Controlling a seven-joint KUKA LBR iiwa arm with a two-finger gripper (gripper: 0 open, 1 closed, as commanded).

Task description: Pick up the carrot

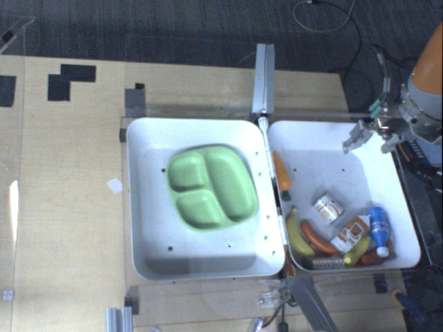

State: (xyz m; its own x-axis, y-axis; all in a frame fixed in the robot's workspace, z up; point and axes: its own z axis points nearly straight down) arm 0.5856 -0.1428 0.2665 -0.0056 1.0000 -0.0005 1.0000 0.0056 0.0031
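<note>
Along the near edge of the right bin (408, 254) sits a crowded heap: a yellow banana (297, 235) curving up from the near left corner, a red-brown sausage (318, 239) just beside it, a second small yellow piece (356, 250) and a dark red item (376, 257) further right along the same edge. Blue bottle (378, 228), white cap, lies near the right wall; a small orange-and-white carton (352, 232) touches or nearly touches its left side. Slightly farther in, a small can (327, 207) lies tilted on the bin floor, apart from the heap. Carrot (280, 171): orange, slim, lying lengthwise against the left wall of the right bin, about midway between near and far edges, with a dark greenish end at its near tip; nothing touching it that can be seen. Left bin (149, 206) carries a green divided plate (212, 187), three compartments, set around its middle, slightly rotated. Gripper (368, 135) hangs at the far right corner of the right bin, over or just inside the far rim, well apart from the carrot; two light fingers (353, 139) splay downward with a clear gap between, so jaws stand apart, nothing in them. Grey arm with orange band (429, 71) enters past the right edge of the bench. Beyond the bins, dark carpet with a thin cable (339, 16) looped on it
</note>
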